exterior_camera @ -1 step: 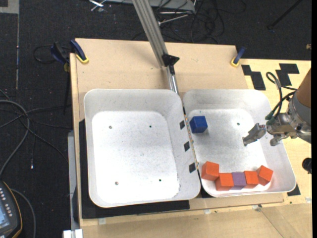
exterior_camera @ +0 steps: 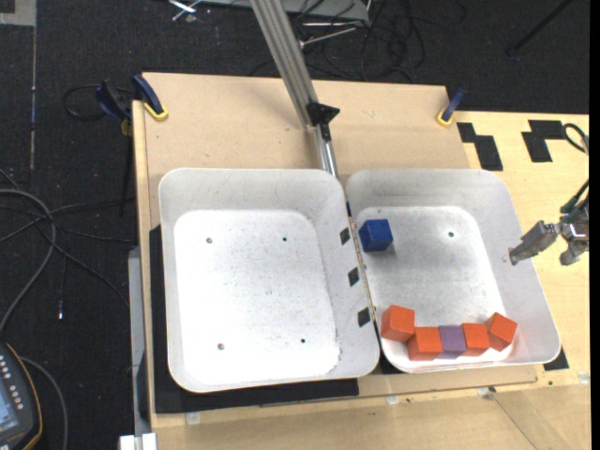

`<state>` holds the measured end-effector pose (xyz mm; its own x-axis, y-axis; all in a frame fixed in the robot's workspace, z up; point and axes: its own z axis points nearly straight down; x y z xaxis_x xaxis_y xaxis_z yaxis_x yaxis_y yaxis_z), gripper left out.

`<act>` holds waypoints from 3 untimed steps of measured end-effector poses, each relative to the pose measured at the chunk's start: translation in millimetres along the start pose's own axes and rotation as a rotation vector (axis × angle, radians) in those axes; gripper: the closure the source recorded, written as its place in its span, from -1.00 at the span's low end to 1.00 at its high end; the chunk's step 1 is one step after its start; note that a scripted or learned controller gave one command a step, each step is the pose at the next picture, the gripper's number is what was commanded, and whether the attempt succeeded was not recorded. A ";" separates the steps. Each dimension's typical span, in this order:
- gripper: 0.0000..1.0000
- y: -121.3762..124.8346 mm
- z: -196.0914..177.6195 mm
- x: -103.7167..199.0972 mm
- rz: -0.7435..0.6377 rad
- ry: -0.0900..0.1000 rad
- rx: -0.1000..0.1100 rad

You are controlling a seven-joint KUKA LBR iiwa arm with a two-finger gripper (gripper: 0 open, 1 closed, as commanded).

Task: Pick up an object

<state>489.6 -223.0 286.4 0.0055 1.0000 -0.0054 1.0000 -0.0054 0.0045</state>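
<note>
Here, nearest the camera, a row of blocks lies along the right bin's [exterior_camera: 497,204] front wall: four orange blocks [exterior_camera: 397,322] with one purple block [exterior_camera: 453,339] among them, touching side by side. Farther back, a blue cube [exterior_camera: 376,234] stands alone near the divider. The left bin [exterior_camera: 178,204] sits beside it on the wooden surface [exterior_camera: 234,120]. The claw [exterior_camera: 553,242] hovers off the right rim, fingers spread, holding nothing.

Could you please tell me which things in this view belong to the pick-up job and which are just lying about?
For the job:
small blue cube
row of four orange cubes and one purple cube
right white bin
robot's hand

Lying about:
left white bin
yellow-tipped corner clamps
slanted grey metal pole
</note>
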 end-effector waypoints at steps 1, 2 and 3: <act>-1.00 1.8 -56.0 23.4 -0.011 0.002 -0.004; -1.00 -0.7 27.6 129.6 -0.014 0.009 0.010; -1.00 56.2 99.9 28.2 0.000 0.002 0.004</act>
<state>546.4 -195.6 186.7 0.0054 1.0000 -0.0039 1.0000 -0.0054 0.0008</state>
